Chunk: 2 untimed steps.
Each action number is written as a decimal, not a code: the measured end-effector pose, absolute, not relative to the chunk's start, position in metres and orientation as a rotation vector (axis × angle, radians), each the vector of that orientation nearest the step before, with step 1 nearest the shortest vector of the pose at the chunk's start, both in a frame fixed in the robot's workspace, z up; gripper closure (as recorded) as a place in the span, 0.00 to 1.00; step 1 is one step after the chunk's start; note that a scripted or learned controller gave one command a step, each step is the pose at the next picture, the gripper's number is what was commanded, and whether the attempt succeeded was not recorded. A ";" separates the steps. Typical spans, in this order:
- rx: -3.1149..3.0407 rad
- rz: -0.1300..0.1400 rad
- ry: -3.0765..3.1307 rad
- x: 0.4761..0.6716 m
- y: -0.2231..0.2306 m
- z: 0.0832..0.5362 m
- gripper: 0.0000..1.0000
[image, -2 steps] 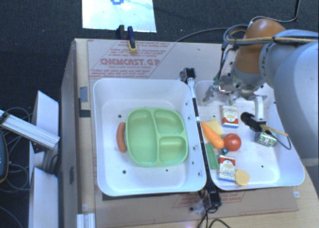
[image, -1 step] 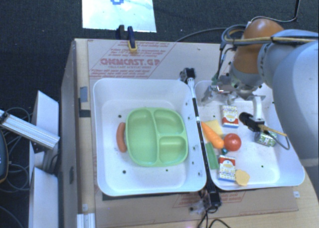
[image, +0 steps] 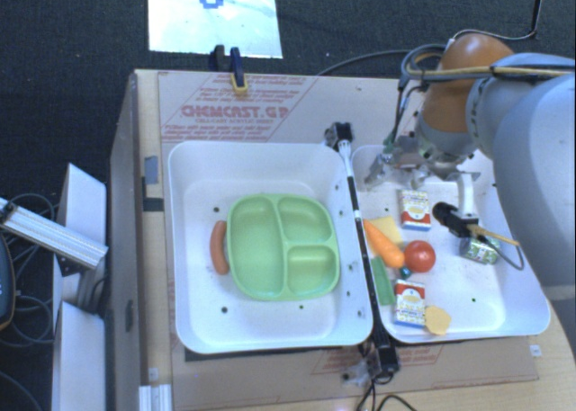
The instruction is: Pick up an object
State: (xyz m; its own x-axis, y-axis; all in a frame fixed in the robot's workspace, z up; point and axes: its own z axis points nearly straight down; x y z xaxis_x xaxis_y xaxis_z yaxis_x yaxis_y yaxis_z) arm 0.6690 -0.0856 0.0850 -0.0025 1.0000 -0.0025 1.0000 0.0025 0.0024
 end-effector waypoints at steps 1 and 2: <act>2.218 0.000 2.220 0.669 -0.092 0.085 0.00; 2.218 0.001 2.219 0.669 -0.100 0.086 0.00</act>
